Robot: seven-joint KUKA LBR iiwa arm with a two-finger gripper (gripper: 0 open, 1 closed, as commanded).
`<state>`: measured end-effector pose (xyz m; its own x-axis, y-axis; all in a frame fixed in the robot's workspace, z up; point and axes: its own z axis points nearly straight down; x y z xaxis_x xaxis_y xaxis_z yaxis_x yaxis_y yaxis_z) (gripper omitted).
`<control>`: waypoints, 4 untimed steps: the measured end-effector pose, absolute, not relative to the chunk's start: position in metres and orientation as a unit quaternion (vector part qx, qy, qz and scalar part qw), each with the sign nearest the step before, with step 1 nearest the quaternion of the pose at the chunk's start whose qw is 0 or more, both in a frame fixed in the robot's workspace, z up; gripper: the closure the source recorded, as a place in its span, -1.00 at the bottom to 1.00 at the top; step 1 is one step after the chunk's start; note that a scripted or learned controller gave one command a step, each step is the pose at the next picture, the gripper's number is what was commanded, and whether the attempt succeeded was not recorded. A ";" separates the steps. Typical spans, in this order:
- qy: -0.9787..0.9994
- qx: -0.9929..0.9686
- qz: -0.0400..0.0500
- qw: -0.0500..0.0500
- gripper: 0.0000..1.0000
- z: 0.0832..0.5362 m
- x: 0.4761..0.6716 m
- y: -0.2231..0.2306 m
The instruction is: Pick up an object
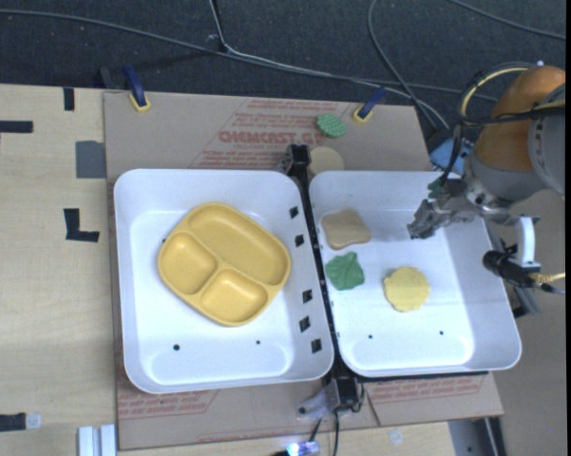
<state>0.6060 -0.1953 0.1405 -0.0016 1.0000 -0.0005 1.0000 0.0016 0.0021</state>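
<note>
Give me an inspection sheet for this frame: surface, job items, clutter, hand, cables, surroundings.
Surface: cardboard sheet on a wooden bench, bearing the left bin and the right bin side by side.
Job items: tan piece, green piece and yellow piece lie in the right bin; yellow divided tray in the left bin.
Clutter: small green piece on the cardboard behind the bins.
Hand: hand over the right bin's far right part, apart from all three pieces.
Cables: cables run across the dark floor behind the bench.
Surroundings: two clamps pin the cardboard's far edge.
</note>
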 end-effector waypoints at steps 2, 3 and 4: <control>0.708 0.707 0.001 0.002 1.00 0.243 0.598 -0.204; 0.709 0.705 0.000 0.000 1.00 0.250 0.602 -0.152; 0.709 0.705 0.000 -0.001 1.00 0.235 0.607 -0.094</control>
<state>0.6072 -0.0942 0.2350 -0.0059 1.0000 0.0008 1.0000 0.0059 -0.0015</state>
